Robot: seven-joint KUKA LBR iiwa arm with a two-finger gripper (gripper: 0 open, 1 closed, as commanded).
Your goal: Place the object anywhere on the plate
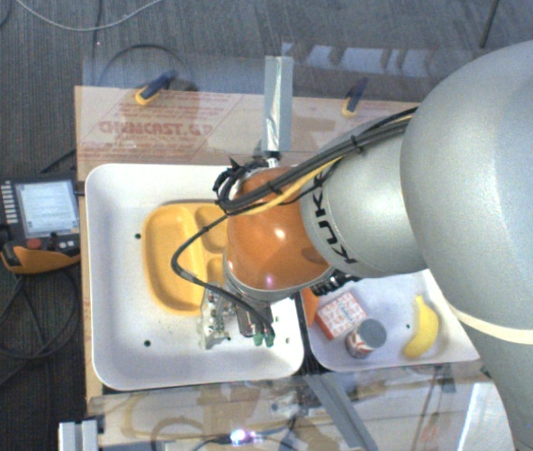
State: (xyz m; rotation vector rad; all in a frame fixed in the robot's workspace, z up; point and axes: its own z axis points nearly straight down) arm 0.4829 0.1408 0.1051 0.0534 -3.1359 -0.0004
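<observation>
Arm (416, 186): grey, with an orange band (271, 242) above the wrist; it enters from the right and covers much of the right bin and part of the left bin.
Tool (236, 325): positioned over the lower middle of the left bin, just below the plate's near edge; green-tipped parts and cabling are visible at its lower end.
Tool state: cannot tell whether wide or narrow; the fingers are too cluttered to resolve, and no object can be made out between them.
Left bin (116, 280): shallow, white, on the table; it contains the plate.
Plate (174, 252): yellow, with compartments, in the centre of the left bin; its right portion is hidden beneath the orange band.
Right bin (454, 350): white, beside the left bin; largely covered by the arm.
Banana (423, 329): yellow, in the right bin, near its lower right.
Box (339, 314): red and white patterned, in the right bin, just left of the can.
Can (367, 338): dark grey top, red side, touching or just beside the box, left of the banana.
Pendant (36, 216): handheld unit with a screen, on the floor left of the table.
Clamps (153, 87): yellow and blue, at the table's far edge.
</observation>
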